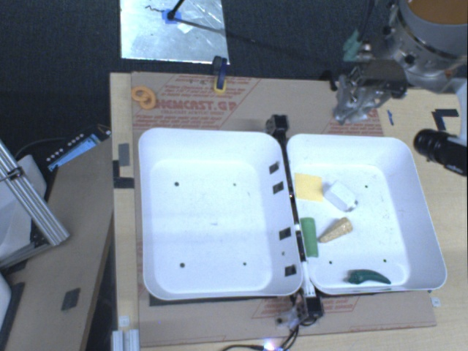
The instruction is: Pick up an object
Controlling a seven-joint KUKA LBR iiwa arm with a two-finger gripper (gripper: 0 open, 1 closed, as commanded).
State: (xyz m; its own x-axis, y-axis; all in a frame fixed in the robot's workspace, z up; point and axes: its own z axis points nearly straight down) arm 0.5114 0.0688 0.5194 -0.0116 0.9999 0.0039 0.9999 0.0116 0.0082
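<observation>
The right bin (409,196) holds a yellow square piece (308,187), a small white block (341,197), a tan cone-shaped piece (336,229), a green stick (309,236) by the left wall, and a dark teal curved piece (368,276) near the front wall. My gripper (352,111) hangs above the bench just behind the right bin's far rim, well away from all of these. Nothing shows between its tips.
The left bin (208,210) sits beside the right one, joined by a black hinge strip (287,196). A shiny metal sheet (174,19) lies at the back left. A yellow-and-blue clip (219,75) and an orange ring (143,96) rest on the cardboard behind the bins.
</observation>
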